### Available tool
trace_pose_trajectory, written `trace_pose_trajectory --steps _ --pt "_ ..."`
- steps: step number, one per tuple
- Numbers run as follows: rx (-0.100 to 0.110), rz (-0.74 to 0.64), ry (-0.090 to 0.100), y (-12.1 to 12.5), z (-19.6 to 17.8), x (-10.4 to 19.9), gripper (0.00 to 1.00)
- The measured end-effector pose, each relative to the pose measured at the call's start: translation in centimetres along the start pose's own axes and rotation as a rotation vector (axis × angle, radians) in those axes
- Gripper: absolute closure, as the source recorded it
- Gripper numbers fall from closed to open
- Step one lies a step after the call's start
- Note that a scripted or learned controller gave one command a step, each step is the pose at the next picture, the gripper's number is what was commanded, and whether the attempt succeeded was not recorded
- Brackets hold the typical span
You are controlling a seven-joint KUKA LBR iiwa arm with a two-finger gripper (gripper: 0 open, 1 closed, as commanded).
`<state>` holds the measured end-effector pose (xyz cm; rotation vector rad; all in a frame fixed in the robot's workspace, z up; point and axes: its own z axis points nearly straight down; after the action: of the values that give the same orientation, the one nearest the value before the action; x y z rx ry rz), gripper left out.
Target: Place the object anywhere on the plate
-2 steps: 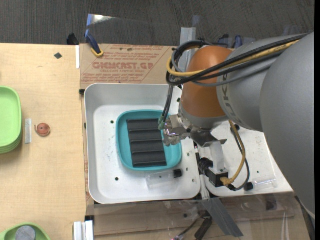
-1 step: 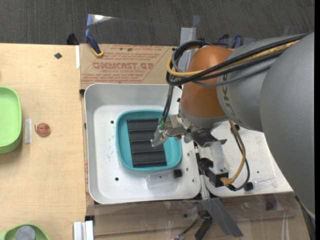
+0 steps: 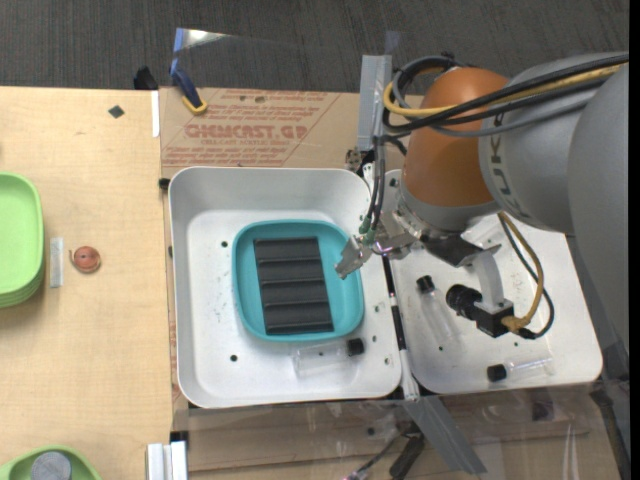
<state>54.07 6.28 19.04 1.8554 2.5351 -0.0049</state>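
Observation:
A teal plate (image 3: 250, 313) lies in the left white bin (image 3: 200, 268). On the plate rests a black ridged block (image 3: 292, 286), flat and roughly centred. My gripper (image 3: 352, 257) hangs just over the plate's right rim, to the right of the block and apart from it. Nothing shows in the gripper. The orange band and grey wrist above hide most of the gripper body.
A small black piece (image 3: 355, 347) and a clear piece (image 3: 315, 363) lie near the left bin's front right corner. The right bin (image 3: 560, 368) holds several small black parts (image 3: 425, 284) and a clear tube (image 3: 527, 368). A green dish (image 3: 18, 238) and a red disc (image 3: 87, 259) sit on the wooden bench at the left.

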Motion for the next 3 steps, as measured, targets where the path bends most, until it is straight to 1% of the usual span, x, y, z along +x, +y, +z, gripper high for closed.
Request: trace_pose_trajectory --steps 1,2,3 --pt "-0.001 -0.061 0.000 -0.8 -2.5 -5.8 0.00" --pt "-0.001 -0.061 0.000 -2.2 -9.6 -9.0 0.00" --pt "-0.001 -0.096 0.000 -2.1 -20.0 -13.6 0.00"
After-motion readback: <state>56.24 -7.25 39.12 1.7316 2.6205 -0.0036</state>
